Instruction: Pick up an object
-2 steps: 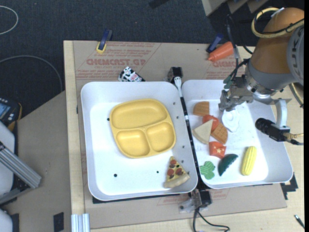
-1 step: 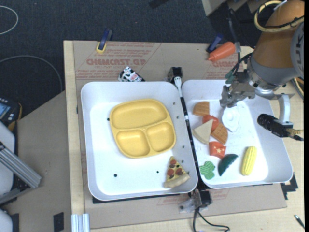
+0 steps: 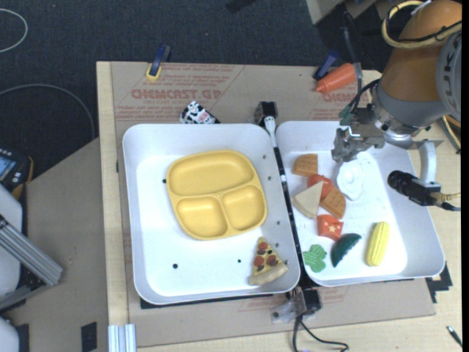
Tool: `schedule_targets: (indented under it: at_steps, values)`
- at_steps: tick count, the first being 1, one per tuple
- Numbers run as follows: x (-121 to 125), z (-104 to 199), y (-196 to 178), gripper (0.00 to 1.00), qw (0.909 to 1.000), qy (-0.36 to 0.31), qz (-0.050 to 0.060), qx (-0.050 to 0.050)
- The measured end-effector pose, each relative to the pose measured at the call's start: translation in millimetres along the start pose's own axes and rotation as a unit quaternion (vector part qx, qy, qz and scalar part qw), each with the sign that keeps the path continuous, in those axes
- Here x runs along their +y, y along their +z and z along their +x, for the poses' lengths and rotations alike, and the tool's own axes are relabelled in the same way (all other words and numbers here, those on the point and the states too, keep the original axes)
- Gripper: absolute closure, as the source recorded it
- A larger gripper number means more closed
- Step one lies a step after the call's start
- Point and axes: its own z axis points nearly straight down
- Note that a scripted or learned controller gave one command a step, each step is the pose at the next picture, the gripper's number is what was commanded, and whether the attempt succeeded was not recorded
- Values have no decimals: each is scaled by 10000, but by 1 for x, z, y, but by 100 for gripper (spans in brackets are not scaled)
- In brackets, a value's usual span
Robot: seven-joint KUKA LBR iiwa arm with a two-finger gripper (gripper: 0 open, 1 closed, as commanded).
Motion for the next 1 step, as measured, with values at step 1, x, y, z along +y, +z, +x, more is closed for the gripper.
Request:
schedule_targets:
  at_steps: [1]
  values:
    - [-4, -4, 11, 100, 10000, 10, 35, 12]
